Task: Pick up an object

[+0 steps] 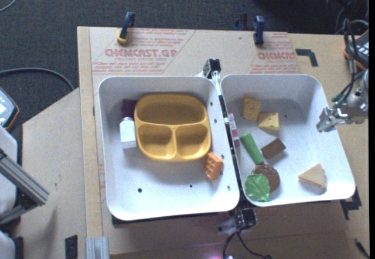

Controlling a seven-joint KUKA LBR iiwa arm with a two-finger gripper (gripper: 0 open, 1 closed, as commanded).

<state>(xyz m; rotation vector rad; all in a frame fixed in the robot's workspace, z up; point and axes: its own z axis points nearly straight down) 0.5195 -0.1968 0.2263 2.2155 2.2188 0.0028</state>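
Note:
My gripper (327,121) hangs at the right rim of the right bin (334,135), with the arm reaching in from the right edge. Nothing shows in its grasp. Inside that bin lie two yellow cheese blocks (251,108) (269,121), a green stick (251,147), a brown block (273,149), a brown round cookie (268,173), a green leaf piece (256,187) and a pale cheese wedge (313,177). The wedge is the closest piece to the gripper, below and left of it.
The left bin (111,170) holds a yellow divided plate (172,127), a white bottle (128,133), a purple item (128,105) and an orange block (214,165). Clamps (125,28) (258,29) stand at the board's far edge. Cables crowd the upper right.

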